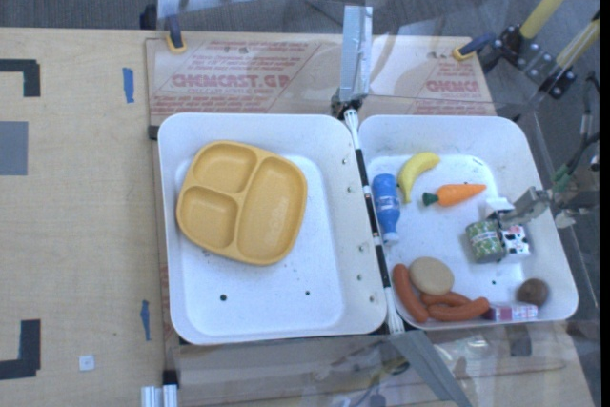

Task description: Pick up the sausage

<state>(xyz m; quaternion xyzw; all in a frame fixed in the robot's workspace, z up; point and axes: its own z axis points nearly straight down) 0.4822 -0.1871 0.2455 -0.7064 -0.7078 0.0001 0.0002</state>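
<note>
**Bench Status and Grasp Guidance: Sausage**

Pale wooden bench (pixel 76 205) supports two shallow white bins side by side. Left bin (pixel 324 300) contains a yellow divided plate (pixel 242 202). Right bin (pixel 534 157) contains all remaining items.

1. Target location. The sausage (pixel 415 297) lies in the near left corner of the right bin and appears to be a short chain of reddish links running along the near wall. A tan round item (pixel 432 275) lies against it on the far side. A small pink-and-white item (pixel 515 312) sits at the chain's right end.

2. Gripper. The gripper (pixel 522 216) sits at the bin's right side, just beside a green can (pixel 484 241) and well apart from the sausage. Whether it is open or closed cannot be told; nothing is visibly held.

3. Other contents. Blue bottle (pixel 386 203), banana (pixel 416 172), carrot (pixel 456 194) and brown ball (pixel 533 291).

4. Handling estimate. Expect a light, smooth and probably slippery toy that may flex at the joints between links. Grasp across the middle of one link, not at a joint.

5. Caution. The bin wall and the tan item restrict clearance; the leftmost, slanted link appears the most accessible.
</note>
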